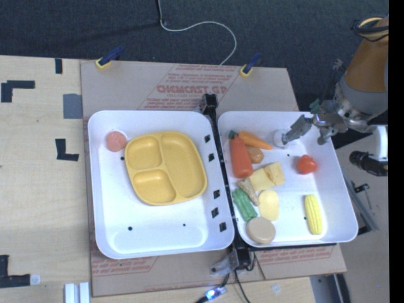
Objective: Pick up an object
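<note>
The right bin (pixel 334 188) holds several toy foods. A red tomato (pixel 306 164) lies near its right side, and a yellow corn cob (pixel 313 213) lies below it. An orange carrot (pixel 255 141) and a long red piece (pixel 240 158) sit by the bin's left wall. Close to them are a yellow cheese wedge (pixel 268 175), a pale yellow lump (pixel 269 204), a green piece (pixel 243 204) and a tan disc (pixel 261 230). My gripper (pixel 305 136) hangs over the bin's upper right part, just above the tomato. Its fingers (pixel 294 131) are spread open with nothing between them.
The left bin (pixel 107 219) holds a yellow divided plate (pixel 166 167) and a pink round piece (pixel 115 141) at its upper left. A black divider (pixel 218 169) runs between the bins. A white cable (pixel 202 27) lies on the dark floor behind the bench.
</note>
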